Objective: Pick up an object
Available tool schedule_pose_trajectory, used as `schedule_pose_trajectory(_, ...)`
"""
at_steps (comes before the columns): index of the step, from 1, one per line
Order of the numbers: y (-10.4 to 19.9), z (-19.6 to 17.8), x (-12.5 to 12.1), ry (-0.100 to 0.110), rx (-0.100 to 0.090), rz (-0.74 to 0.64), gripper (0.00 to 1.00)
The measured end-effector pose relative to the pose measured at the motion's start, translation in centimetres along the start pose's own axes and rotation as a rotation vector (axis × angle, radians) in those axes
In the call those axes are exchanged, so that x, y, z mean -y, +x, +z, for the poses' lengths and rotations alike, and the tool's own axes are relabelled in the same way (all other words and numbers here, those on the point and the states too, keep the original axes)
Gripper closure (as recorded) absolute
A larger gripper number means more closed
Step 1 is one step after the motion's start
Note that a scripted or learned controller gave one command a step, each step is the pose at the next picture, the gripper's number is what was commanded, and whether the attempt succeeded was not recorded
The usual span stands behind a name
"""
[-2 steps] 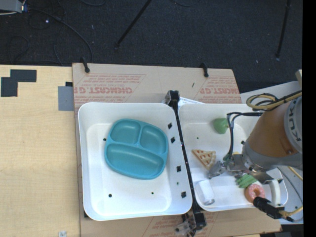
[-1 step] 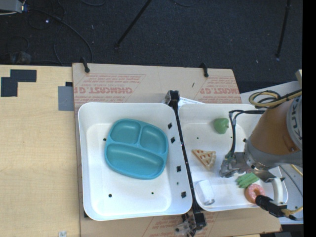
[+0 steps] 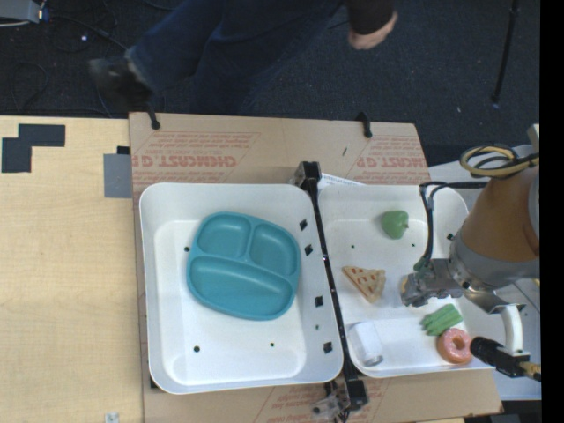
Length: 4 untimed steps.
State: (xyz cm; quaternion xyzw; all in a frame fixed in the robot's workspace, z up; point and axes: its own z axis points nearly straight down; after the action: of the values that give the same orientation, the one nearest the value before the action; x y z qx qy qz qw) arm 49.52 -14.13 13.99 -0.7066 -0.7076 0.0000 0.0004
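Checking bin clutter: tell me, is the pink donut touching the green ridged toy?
Cannot tell. In the camera view the pink donut sits right under the green ridged toy; no clear gap shows.

one fixed camera sits above the bench (image 3: 62,271) and looks down at a slant, far enough back to take in both white bins (image 3: 167,359) side by side, the cardboard under them and dark floor beyond. the arm (image 3: 502,227) enters from the frame's right.
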Motion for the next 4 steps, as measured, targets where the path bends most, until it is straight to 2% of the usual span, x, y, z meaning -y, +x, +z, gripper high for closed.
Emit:
schedule_pose_trajectory(2,0.4,-9.6,0.2,-0.003,0.001,0.000,1.00)
schedule_pose_trajectory(4,11.2,-10.9,-2.0,0.002,-0.001,-0.004,1.00)
